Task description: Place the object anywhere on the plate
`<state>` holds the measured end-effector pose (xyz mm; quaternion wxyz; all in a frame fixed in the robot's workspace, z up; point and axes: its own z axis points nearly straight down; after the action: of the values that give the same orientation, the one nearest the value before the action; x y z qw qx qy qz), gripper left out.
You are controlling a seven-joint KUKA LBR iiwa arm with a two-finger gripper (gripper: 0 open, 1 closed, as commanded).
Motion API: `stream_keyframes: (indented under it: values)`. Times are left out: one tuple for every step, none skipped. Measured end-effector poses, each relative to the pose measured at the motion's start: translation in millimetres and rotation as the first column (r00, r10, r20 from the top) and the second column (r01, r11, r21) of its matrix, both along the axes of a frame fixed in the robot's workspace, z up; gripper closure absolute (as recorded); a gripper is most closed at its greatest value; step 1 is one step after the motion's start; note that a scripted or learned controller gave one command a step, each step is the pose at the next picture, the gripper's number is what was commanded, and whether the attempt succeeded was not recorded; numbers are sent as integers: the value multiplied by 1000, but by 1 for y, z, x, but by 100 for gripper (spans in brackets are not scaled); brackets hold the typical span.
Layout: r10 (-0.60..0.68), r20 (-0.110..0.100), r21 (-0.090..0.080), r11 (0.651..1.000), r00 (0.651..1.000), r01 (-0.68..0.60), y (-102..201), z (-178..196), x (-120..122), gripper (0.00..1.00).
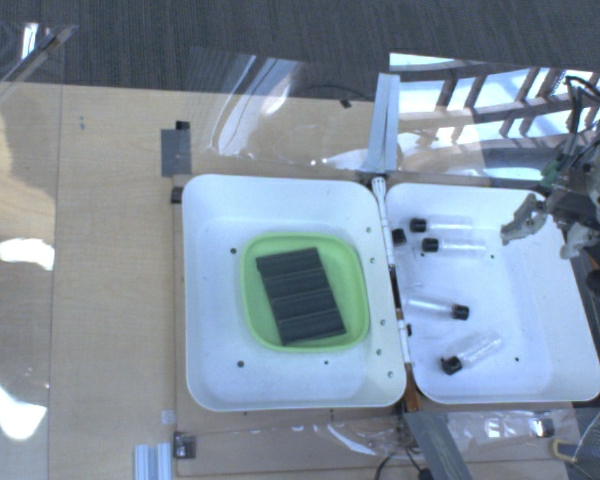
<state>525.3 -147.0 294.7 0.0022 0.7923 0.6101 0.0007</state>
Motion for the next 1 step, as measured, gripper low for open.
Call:
stream_keyframes:
  values:
    - [-17, 1, 0, 1000, 1000, 17, -45, -14, -24, 0]
